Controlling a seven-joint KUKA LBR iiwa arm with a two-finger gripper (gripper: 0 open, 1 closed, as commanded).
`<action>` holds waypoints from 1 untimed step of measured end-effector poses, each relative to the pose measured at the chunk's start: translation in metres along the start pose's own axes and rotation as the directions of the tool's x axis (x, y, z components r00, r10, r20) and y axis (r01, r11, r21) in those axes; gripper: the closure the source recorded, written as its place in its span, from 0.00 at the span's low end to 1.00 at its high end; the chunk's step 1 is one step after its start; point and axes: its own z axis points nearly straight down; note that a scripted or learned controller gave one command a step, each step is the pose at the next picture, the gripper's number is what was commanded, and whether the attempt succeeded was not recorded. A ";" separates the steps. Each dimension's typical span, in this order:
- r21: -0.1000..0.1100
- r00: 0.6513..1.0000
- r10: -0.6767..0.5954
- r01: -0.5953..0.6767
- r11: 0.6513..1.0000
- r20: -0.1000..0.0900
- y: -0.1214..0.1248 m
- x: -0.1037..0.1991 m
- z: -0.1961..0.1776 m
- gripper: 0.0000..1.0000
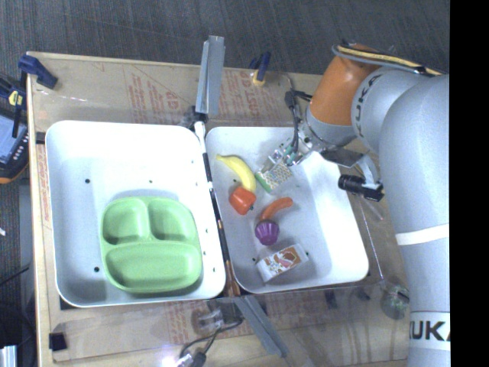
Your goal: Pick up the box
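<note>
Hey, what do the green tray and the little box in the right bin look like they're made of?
Green tray: probably molded plastic, matte, one even colour with rounded compartment edges. Box: looks like printed cardboard, a small carton with sharp folded edges and red-and-white artwork; from here the finish is hard to judge.

1. A dark grey, ribbed carpet-like floor (114, 14) stretched across the top of the view, beyond the bench.
2. The pale wooden bench top (137, 90) carried faint red printed markings along its far strip.
3. A grey metal bar (209, 75) stood at the bench's far edge, between the two bins' far corners.
4. Blue clamps gripped the bench: one at the far left corner (34, 69), another near the far middle (260, 63).
5. A black and orange device (11, 140), perhaps a handheld controller, sat at the left edge, cut off by the frame.
6. A second grey metal bar (260, 331) lay slanted at the near edge, beside a bright glare spot (164, 354).
</note>
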 end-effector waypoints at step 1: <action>0.000 0.936 -0.351 0.351 0.936 0.001 0.025 0.025 -0.041 1.00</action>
